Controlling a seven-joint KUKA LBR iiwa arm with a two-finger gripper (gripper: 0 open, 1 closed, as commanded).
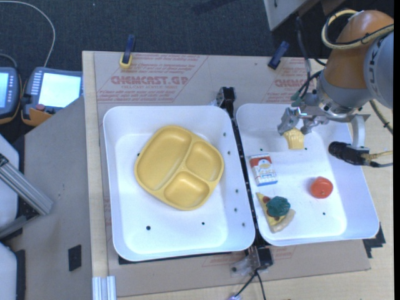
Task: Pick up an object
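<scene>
Brown board covers the bench (187,74) under two white bins. At the right bin's (356,224) far end, the pincer (295,125) hangs over a small yellow piece (295,140), which lies directly below its tips; whether they are apart, I cannot tell.

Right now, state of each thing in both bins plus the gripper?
yellow divided plate: upright, flat in the left bin, compartments bare.
small carton: lying flat, right bin.
red tomato: resting alone, right bin.
broccoli piece: lying on a yellow wedge.
yellow block: between the jaws, at the right bin's far end.
gripper: shut on the yellow block.
</scene>
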